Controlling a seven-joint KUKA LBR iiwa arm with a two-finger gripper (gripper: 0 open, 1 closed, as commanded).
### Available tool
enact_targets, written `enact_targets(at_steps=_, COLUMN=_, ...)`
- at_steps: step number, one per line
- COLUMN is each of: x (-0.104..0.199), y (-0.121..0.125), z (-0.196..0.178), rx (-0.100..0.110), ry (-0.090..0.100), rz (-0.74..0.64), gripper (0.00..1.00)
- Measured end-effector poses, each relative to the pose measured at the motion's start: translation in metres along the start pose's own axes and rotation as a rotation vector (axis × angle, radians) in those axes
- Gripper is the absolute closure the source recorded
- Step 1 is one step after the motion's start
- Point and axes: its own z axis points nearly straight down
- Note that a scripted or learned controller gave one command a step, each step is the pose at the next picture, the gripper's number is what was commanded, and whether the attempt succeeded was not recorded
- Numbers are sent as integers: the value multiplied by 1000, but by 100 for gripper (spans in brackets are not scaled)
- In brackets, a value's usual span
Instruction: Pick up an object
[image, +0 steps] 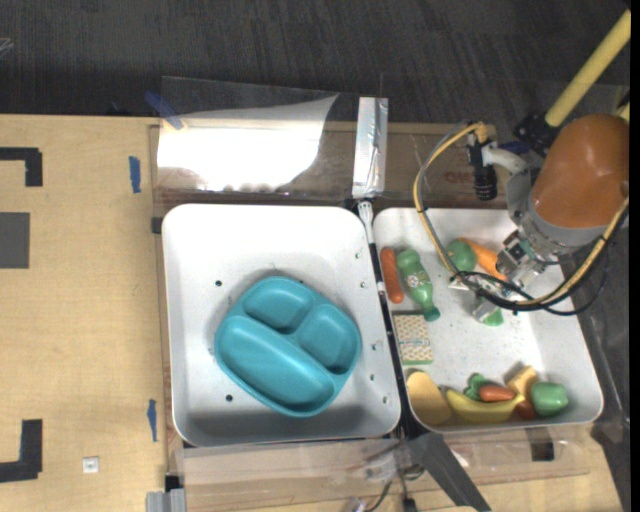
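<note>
- In the left bin (190, 240) we see open floor all round the blue divided plate (288, 343), widest along its far side.
- In the right bin (580, 365) the middle floor lies open.
- Toys crowd its near wall (505, 395), its left side (405, 277) and beneath the arm (575, 180).

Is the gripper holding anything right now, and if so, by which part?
It cannot be told. The gripper sits low in the right bin beside a green toy, its tip hidden among cables.
</note>
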Motion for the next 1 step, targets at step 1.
enact_targets(at_steps=1, x=22, y=-5, z=1, rx=1, ry=-7, rz=-147, gripper=0)
